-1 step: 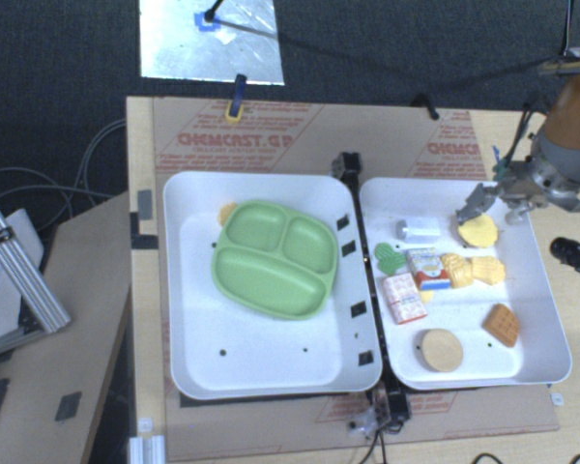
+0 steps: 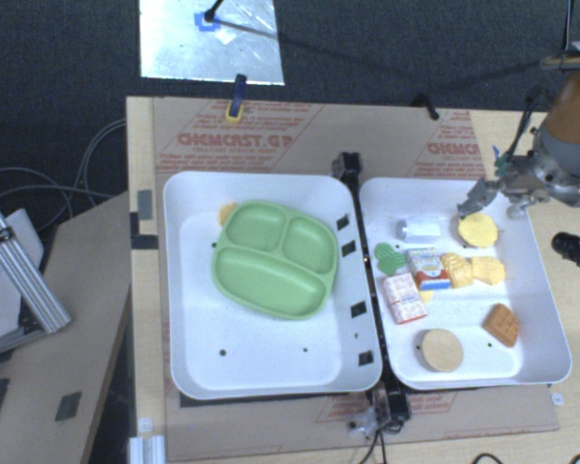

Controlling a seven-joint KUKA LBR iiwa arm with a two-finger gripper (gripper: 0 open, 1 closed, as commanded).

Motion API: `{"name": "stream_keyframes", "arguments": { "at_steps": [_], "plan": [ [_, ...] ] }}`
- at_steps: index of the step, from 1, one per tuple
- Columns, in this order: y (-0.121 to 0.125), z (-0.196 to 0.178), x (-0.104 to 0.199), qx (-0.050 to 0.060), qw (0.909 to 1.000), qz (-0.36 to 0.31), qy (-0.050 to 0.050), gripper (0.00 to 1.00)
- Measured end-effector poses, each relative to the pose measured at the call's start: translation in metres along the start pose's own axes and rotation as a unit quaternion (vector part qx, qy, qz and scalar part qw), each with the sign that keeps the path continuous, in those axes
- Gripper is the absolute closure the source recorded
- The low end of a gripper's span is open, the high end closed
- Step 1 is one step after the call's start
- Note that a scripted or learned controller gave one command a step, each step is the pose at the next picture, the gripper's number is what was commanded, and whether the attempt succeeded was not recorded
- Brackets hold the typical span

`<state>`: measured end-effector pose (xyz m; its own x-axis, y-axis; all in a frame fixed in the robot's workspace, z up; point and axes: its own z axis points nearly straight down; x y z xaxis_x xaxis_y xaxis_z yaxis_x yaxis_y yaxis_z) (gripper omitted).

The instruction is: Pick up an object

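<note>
Worktop (image 2: 300, 133): its near edge sits closest to the camera. It carries my two bins side by side, touching along a black-clipped seam, so a lift from one can cross straight to the other.
Left bin (image 2: 179, 288): mostly taken up by one large item, with bare floor only along the near side.
Right bin (image 2: 551, 341): holds all the small things. They lie loose, as if tipped in, bunched toward the middle. The far strip and the right wall side have open floor.
Green plate (image 2: 275, 259): a divided plate lying flat and slightly turned in the left bin. I judge it too broad for my tool.
Arm (image 2: 570, 129): it reaches in over the right bin's far right corner, where nothing stands in its way.
Tool (image 2: 480, 201): it is above the far side of the right bin, just beside the yellow disc. I cannot tell whether it is apart or together, and I see nothing gripped.
Tan puck (image 2: 441, 349): near the front wall, well apart from the rest, with room all round.
Yellow disc (image 2: 478, 229): the likeliest pick. It lies flat, with free floor on its far and right sides.
Red-and-white box (image 2: 403, 298): it touches its neighbours, so it looks a crowded grasp.
Brown waffle (image 2: 501, 325): it lies alone, near the right wall.
</note>
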<state>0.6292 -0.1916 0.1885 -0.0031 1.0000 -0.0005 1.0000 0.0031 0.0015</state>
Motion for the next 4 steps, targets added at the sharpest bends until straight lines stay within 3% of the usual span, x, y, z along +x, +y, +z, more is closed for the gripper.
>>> {"name": "stream_keyframes", "arguments": {
  "at_steps": [1,2,3,4],
  "plan": [
    [0.000,0.062,0.002,0.001,1.0000,0.000,0.000,0.00],
    [0.004,0.082,0.000,-0.005,1.0000,0.000,-0.002,0.00],
    [0.003,0.075,0.001,-0.004,1.0000,-0.001,-0.002,1.00],
    [0.002,0.029,-0.005,-0.003,1.0000,0.001,-0.001,1.00]
  ]
}}
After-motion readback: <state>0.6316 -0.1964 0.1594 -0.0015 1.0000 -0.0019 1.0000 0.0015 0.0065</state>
